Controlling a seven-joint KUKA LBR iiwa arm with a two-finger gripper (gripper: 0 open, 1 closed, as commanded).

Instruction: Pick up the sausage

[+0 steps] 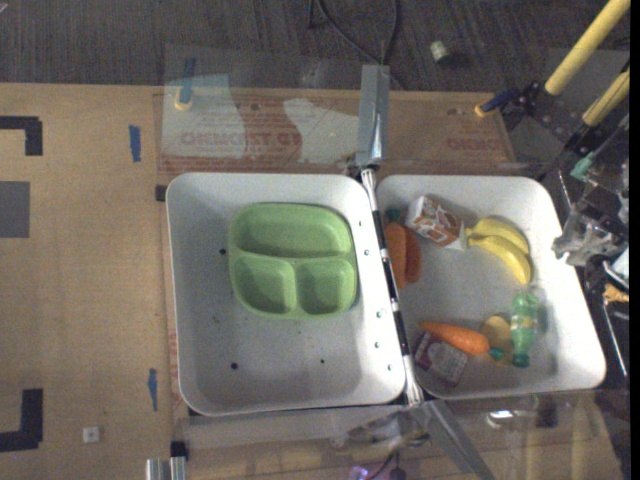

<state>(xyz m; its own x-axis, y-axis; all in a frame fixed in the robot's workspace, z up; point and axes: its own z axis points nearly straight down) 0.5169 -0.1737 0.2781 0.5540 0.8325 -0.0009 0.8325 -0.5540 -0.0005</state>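
Sausage: the orange-red, stubby, rounded toy sausage (403, 251) lies lengthwise in the right white bin (575, 298), hard against the divider wall, just left of the small printed carton (435, 219).
Tool: the tool (592, 230) sits at the right bin's far right rim, well apart from the sausage; it is dark and cluttered there, so I cannot tell how it is set.
Neighbours: yellow banana (504, 246), orange carrot (457, 337), green bottle (524, 325) and a purple pouch (441, 359) share the bin; the green divided plate (294, 259) rests in the left white bin (200, 298).
Handling: looks light, smooth, probably slippery plastic, stiff enough not to squash, so it may squirt out of a loose pinch.
Grip spot: take it across the middle of its short width; the wall crowds its left side, so room for one finger there looks tight.
Progress: pick not yet begun, by my reading.
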